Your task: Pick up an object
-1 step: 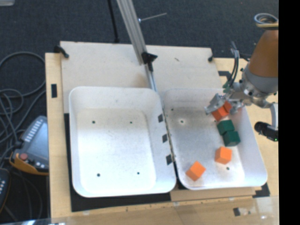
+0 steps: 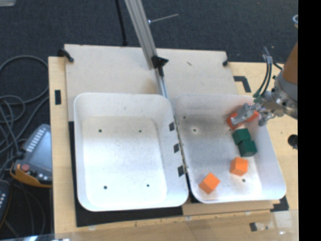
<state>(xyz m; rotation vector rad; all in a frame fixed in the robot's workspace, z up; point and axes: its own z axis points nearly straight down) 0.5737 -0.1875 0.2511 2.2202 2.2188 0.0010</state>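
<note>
My gripper (image 2: pixel 244 114) reaches in from the right and sits low over the upper right part of the right bin (image 2: pixel 200 149). An orange block (image 2: pixel 232 120) lies right at its tip, partly covered by it. Whether the block is held cannot be made out. Just below are two dark green blocks (image 2: pixel 242 136) (image 2: pixel 247 147), touching each other. Further toward the front lie an orange cube (image 2: pixel 239 166) and another orange cube (image 2: pixel 209 183).
The left bin (image 2: pixel 125 149) stands beside the right one, their rims meeting at the middle. A slanted metal pole (image 2: pixel 143 29) rises from behind the bins. Cables and a handheld pendant (image 2: pixel 35 154) lie off the bench's left side.
</note>
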